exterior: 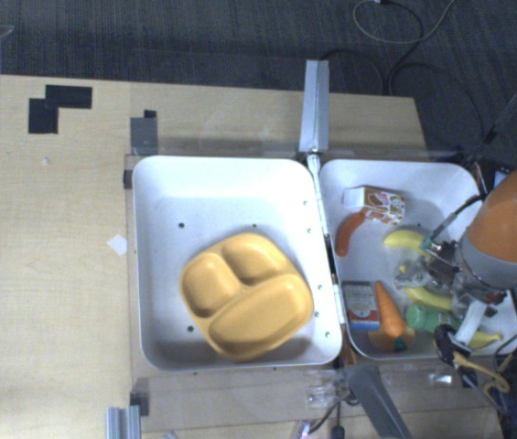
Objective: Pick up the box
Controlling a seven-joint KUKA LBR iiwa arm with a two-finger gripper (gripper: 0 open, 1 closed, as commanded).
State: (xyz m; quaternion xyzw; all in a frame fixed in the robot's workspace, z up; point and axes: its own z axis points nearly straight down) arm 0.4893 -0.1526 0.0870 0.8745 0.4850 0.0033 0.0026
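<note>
The pale wooden counter (57,245) is carrying two shallow white bins side by side; the left white bin (162,199) is holding a large yellow plastic tray with three compartments (246,294), lying a little askew near the front; the right white bin (450,181) is crowded with small toy foods. The grey arm with the orange band (514,222) is reaching in from the right and hanging over the right bin's front half; the tool (441,268) is sitting low among the clutter there, and whether it is apart or together cannot be told, since cables and bracketry are hiding it.

The task's thing, a small white and red printed carton box (379,204), is lying flat near the back of the right bin, toward its left side; from the tool it is lying back and to the left, near but apart, with its long axis running roughly across the bin; so the coming move, as I judge it, is calling for a lift and a short travel up-left. Its print is too small to read.

Around it: a red sausage-shaped toy (346,233) just beside the box's front left; a yellow banana (404,240); an orange carrot (387,307); a flat blue and white packet (360,304), lettering illegible; a green block (419,317).
</note>
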